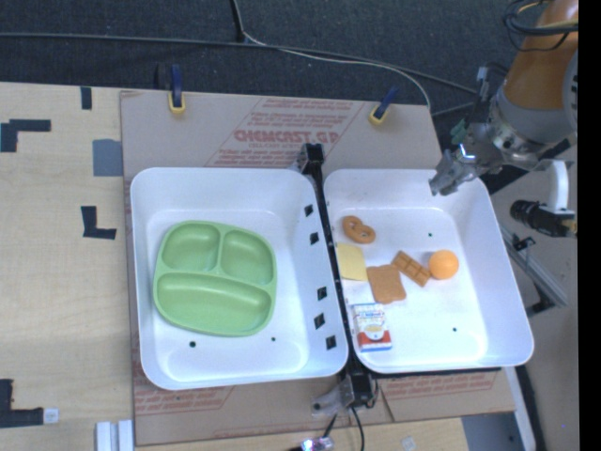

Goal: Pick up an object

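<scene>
Though fingers (449, 178) hover at right bin (498, 252) far corner, blurred; spread unreadable.

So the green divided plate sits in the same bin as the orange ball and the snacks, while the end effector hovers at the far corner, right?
Not quite. In the camera view, the green divided plate lies alone in the left bin; the orange ball and the snacks are in the right bin. The end effector does hover at that bin's far right corner.
</scene>
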